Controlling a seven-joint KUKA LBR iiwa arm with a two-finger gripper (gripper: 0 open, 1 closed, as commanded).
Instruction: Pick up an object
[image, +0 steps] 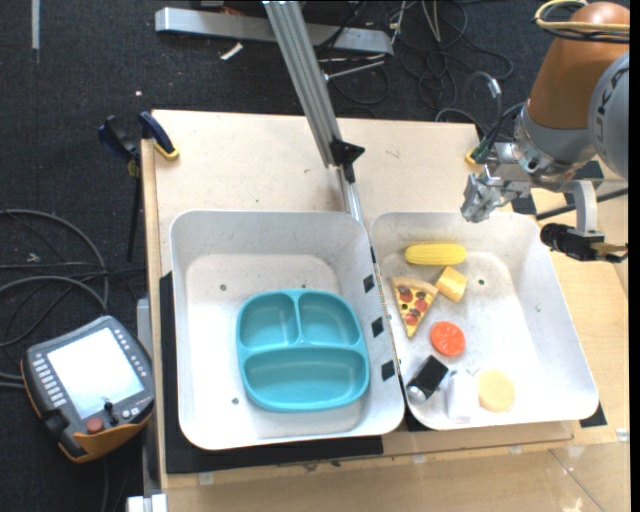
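At the far left, on the floor beside the table, we see a teach pendant with a pale screen. On the table, the left white bin holds a teal divided plate lying flat near its middle. A slanted metal pole runs down to the seam between the two bins. In the right white bin we find the toy foods grouped toward its left half: a yellow corn cob at the top, a pizza slice below it with a yellow cheese wedge just beside it, a red tomato slice lower down, then a black-and-white object near the front left corner and a pale yellow round piece to its right. The tool hangs above the far rim of the right bin, apart from every item; we cannot tell whether it is released or clenched, and nothing shows in its grasp.
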